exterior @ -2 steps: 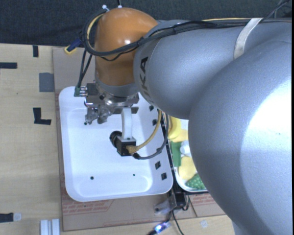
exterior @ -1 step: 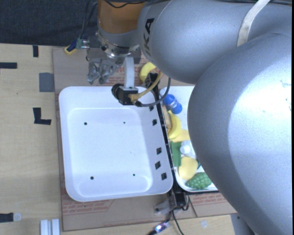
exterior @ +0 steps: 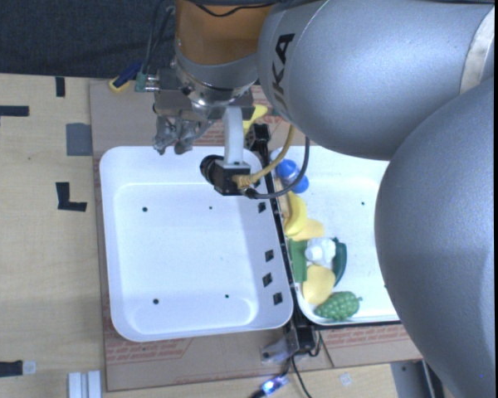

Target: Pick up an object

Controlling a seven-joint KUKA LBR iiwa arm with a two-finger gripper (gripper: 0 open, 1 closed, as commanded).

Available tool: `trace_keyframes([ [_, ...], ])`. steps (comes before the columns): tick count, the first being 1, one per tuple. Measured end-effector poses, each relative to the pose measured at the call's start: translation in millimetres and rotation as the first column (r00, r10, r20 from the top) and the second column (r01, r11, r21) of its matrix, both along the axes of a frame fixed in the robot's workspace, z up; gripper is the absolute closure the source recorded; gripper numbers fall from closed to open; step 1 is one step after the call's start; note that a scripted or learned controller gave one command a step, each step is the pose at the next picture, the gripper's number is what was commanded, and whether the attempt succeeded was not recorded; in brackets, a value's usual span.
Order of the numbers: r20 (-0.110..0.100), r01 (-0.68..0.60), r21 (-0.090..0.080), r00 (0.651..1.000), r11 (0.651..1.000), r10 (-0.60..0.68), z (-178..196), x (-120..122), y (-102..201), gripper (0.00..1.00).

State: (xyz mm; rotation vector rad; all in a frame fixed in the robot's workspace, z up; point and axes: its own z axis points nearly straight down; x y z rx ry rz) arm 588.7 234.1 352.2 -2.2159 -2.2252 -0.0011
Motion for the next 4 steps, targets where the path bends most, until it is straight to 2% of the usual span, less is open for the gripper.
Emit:
trace_keyframes([
  [1,-0.006,0.002,-0.004,1.0,1.0,-0.002,-39,-32,-1,1.0],
  [2,0.001,0.004,-0.002,1.0,1.0,-0.004,-30,8,-9,1.0],
  [3,0.004,-0.001,0.002,1.0,1.0,0.001,41,-37,1,1.0],
  [4,-0.014,0.002,-0.007,1.0,1.0,-0.002,-60,-96,-1,1.0],
])
